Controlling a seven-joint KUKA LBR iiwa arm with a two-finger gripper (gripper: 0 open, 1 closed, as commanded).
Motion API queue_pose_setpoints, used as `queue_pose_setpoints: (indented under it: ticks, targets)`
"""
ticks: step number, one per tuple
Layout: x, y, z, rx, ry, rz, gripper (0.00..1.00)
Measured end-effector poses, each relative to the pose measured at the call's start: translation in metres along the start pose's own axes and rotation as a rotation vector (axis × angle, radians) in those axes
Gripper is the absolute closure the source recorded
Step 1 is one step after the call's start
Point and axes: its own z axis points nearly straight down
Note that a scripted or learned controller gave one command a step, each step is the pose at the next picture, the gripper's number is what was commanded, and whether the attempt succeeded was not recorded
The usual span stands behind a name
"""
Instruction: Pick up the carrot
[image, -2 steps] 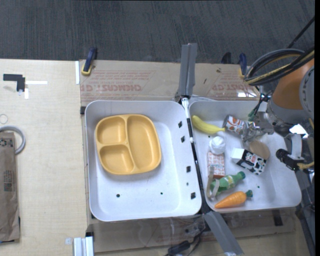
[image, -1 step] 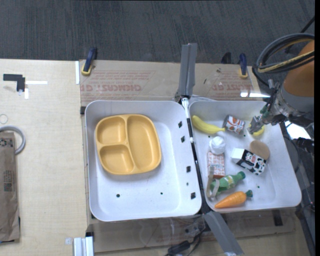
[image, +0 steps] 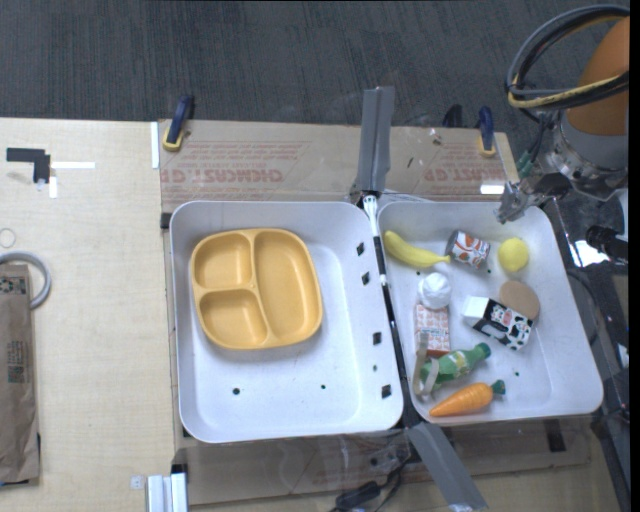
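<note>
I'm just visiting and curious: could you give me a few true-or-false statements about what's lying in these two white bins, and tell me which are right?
1. The carrot lies in the right bin. True.
2. The yellow divided plate holds the banana. False: the banana lies in the right bin, near its top left.
3. The end effector is clamped on the carrot. False: it is at the right bin's far rim, well away from the carrot.
4. The green bottle lies right beside the carrot. True.
5. The lemon sits in the left bin. False: it is in the right bin.

The arm is cut off by the right edge, its gripper too blurred to read
</note>
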Motion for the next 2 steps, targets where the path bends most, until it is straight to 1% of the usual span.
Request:
queue_pose_setpoints:
  ticks: [1, 2]
  targets:
    - [0.037, 0.006, -0.103, 0.001, 0.000, 0.042, 1.00]
    - [0.091, -0.005, 0.000, 0.003, 0.001, -0.059, 1.00]
